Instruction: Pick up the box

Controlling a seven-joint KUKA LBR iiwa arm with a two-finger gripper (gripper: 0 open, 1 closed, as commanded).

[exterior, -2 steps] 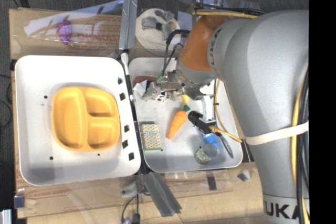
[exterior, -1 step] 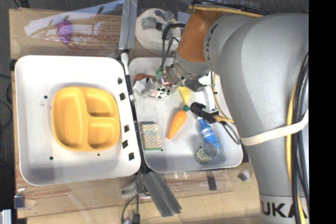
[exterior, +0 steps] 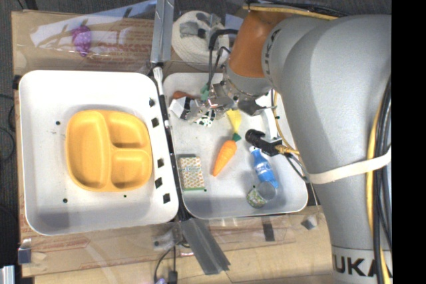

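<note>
Camera view: two bins point(exterior: 40, 209); one box point(exterior: 191, 173), one carrot point(exterior: 224, 156), one bottle point(exterior: 263, 169); gripper point(exterior: 208, 105) aperture seemingly indiscernible.

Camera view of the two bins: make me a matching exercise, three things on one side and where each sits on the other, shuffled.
Things:
1. yellow tray
2. box
3. carrot

Places:
A. right bin, against its left wall
B. left bin, in the middle
C. right bin, near the centre, lying at a slant

Pairs: 1-B, 2-A, 3-C
</note>
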